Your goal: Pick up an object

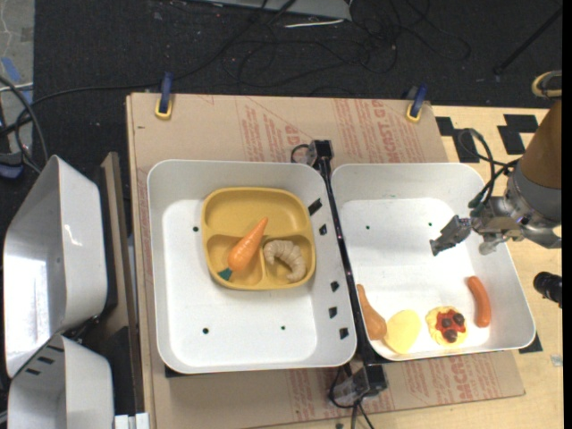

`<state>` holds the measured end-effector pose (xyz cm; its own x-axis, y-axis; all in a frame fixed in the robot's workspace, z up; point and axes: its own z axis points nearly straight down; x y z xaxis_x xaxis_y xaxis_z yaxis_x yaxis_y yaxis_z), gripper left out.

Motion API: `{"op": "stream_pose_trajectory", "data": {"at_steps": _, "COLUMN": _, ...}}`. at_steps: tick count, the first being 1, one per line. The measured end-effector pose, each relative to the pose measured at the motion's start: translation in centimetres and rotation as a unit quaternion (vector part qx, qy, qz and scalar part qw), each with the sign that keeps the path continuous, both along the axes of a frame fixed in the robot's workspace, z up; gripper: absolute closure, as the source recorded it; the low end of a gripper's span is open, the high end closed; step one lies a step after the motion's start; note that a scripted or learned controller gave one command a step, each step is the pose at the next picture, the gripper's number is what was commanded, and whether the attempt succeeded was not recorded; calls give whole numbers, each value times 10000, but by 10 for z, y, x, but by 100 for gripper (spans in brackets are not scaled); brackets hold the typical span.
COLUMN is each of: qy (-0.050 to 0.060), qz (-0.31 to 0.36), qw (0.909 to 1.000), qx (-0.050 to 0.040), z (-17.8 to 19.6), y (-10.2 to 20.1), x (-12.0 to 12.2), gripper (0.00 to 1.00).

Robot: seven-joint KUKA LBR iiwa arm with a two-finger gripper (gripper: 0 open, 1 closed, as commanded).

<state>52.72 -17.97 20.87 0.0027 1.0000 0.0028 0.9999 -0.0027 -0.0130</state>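
In the right bin, along its near edge, lie an orange-brown elongated piece, a pale yellow round piece, a small yellow disc with red and dark toppings and a red-orange sausage. My gripper reaches in over the bin's right side, up and to the left of the sausage and apart from every item. Nothing can be seen in it. The left bin holds a yellow divided plate with a toy carrot and a pale shrimp in it.
The two bins sit on a cardboard sheet held by yellow clamps at the back. A black divider strip runs between the bins. White containers stand off the bench to the left. Cables cross the dark floor behind.
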Motion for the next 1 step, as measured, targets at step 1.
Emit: {"op": "stream_pose_trajectory", "data": {"at_steps": 1, "qy": -63, "qz": 18, "qw": 10000, "qx": -14, "z": 7, "y": 0, "x": 3, "gripper": 0}}
